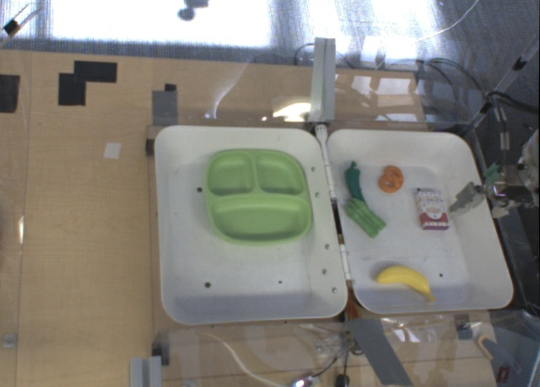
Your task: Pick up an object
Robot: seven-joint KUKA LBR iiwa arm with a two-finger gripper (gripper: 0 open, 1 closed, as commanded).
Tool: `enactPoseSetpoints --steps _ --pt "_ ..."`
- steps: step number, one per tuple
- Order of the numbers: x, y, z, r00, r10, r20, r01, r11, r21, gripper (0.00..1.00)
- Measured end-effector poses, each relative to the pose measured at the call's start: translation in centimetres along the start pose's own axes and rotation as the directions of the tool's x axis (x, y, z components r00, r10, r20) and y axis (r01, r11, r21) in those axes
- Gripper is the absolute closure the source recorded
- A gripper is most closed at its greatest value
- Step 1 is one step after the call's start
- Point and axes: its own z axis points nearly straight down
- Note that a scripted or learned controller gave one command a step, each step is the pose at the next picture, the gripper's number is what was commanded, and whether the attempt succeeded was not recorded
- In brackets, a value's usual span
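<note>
The right bin (467, 151) holds several small items. A dark green pepper (353, 180) lies near its left wall, with a lighter green vegetable piece (367, 218) just below it. Close to the bin's middle sit an orange ring-shaped item (390, 179) and a red and white box (432, 209). A yellow banana (406, 281) lies near the front wall. My gripper (467, 198) hangs over the bin's right side, just right of the box and apart from it, with nothing seen in it.
The left bin (173, 233) bears a green divided plate (257, 196) in its middle. A raised divider (333, 208) separates the two bins. Cables and arm parts (510, 179) crowd the right edge.
</note>
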Motion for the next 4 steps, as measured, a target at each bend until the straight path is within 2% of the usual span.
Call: enactPoseSetpoints --steps 1,2,3,4 --pt "-0.2 4.9 12.6 0.998 -0.067 0.001 0.067 0.998 -0.003 0.00" --pt "-0.3 10.0 13.2 0.980 -0.200 0.005 0.200 0.980 -0.009 0.00" --pt "1.9 14.1 13.3 0.939 -0.345 0.004 0.345 0.939 -0.006 0.00" --pt "5.7 15.2 13.3 0.941 -0.339 0.007 0.339 0.941 0.004 0.00"
